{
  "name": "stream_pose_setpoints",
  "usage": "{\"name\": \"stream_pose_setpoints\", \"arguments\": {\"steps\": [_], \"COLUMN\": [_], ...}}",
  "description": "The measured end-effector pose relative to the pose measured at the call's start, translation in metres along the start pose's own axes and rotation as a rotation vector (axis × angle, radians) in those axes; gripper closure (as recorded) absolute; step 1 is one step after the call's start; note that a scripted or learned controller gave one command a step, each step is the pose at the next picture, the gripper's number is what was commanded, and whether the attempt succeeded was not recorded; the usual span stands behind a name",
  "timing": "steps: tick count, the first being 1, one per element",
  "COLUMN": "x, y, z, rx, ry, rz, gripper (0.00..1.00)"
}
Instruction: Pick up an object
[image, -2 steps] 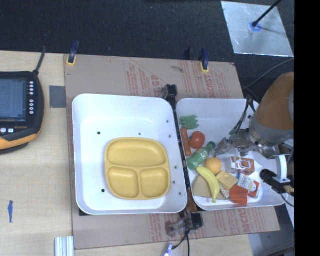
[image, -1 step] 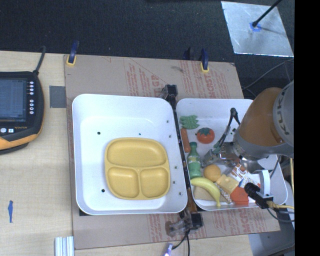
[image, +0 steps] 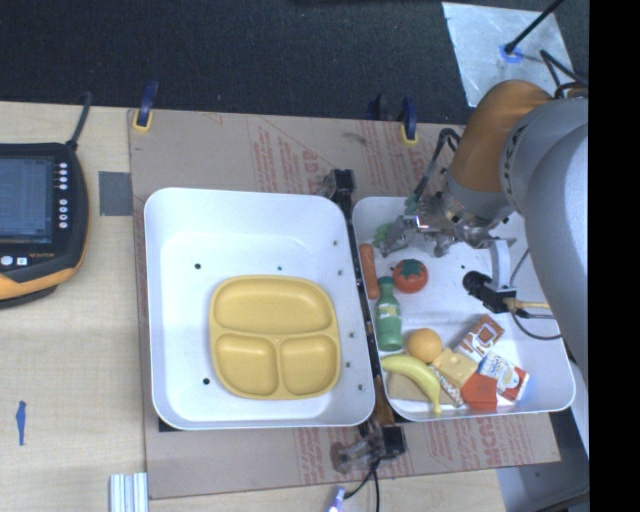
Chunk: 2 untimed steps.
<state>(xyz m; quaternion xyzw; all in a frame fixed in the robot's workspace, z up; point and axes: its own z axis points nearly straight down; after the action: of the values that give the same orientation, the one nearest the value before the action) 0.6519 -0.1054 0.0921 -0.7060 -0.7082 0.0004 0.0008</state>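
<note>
My gripper hangs low over the far left corner of the right bin, with the arm reaching in from the right. Just below it lies a red tomato, and an orange sausage-shaped toy rests along the bin's left wall. Further toward the front are a green bottle, an orange fruit, a banana, a yellow cheese wedge and small printed cartons. I see nothing held in the gripper.
The left bin holds a yellow divided plate. A teach pendant lies on the bench at the far left. Clamps grip the board at the back edge and between the bins.
</note>
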Motion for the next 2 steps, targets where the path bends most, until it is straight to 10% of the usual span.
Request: {"name": "stream_pose_setpoints", "arguments": {"steps": [1,2], "x": [0.009,0.008], "y": [-0.045,-0.045], "z": [0.001,-0.01], "rx": [0.002,0.004], "ry": [-0.001,-0.001], "rz": [0.0,-0.001], "gripper": [0.0,1.0]}}
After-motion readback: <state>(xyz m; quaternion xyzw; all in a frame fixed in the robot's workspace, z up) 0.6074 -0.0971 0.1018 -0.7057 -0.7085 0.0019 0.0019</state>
